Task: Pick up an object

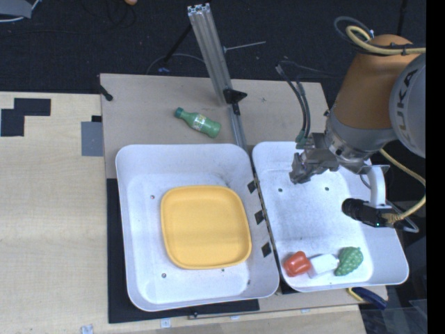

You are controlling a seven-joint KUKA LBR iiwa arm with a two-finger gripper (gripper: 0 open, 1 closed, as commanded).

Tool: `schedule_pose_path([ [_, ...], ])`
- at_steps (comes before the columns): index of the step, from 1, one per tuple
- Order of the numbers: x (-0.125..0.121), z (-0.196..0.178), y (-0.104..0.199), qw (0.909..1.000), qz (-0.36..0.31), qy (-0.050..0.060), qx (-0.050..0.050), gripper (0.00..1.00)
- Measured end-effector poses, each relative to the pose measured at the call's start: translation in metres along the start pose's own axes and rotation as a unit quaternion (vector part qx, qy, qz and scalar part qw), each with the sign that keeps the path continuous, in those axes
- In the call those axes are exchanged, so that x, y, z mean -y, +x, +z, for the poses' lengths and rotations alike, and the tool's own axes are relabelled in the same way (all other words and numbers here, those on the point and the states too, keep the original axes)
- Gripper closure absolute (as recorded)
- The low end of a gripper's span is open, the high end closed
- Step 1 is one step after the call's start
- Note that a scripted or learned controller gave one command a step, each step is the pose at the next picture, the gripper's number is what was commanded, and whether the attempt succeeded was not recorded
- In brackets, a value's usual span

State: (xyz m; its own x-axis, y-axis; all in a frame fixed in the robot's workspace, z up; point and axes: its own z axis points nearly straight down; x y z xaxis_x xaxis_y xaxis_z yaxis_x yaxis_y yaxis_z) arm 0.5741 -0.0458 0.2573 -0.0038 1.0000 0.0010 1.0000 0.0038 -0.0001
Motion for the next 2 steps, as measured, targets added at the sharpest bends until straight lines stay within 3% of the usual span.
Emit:
schedule_pose_path([
  [2, -0.024, 0.024, 0.095, 1.0, 0.0, 0.001, 0.0, 1.0],
])
